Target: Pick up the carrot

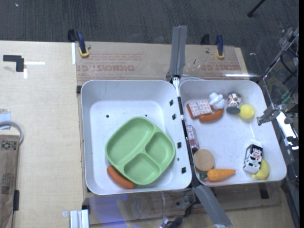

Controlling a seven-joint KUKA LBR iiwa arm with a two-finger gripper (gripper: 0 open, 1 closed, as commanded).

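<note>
On the bench's far left, a brown paper bag [7, 174] is noted at the frame edge. A sheet of brown cardboard with red lettering [123, 61] is held behind the bins by two blue clamps [81, 43]. In the left shallow white bin [90, 127], a light green plastic plate with three compartments [140, 150] is found lying flat. An orange-red sausage-shaped toy [120, 177] is seen at the plate's near-left rim, partly tucked under it. In the right shallow white bin [228, 141], a narrow red-and-white packet [191, 137] is recorded against the left wall and a red-and-white box [199, 109] towards the back. A second orange-red sausage-shaped toy [211, 116] lies just in front of that box, with a small white object [216, 99] behind it. A round tan disc [204, 159] is noted near the front-left corner. The orange tapered carrot [221, 175] is found just in front of the disc, by the front wall, its thin tip pointed right. Further right are logged a small printed can [233, 103], a yellow ball [246, 111], a black-and-white carton [253, 156] and a yellow banana [261, 171] touching the carton. The grey gripper [271, 116] is seen at the right bin's right rim, well apart from the carrot. Whether it is spread or closed cannot be told.
</note>
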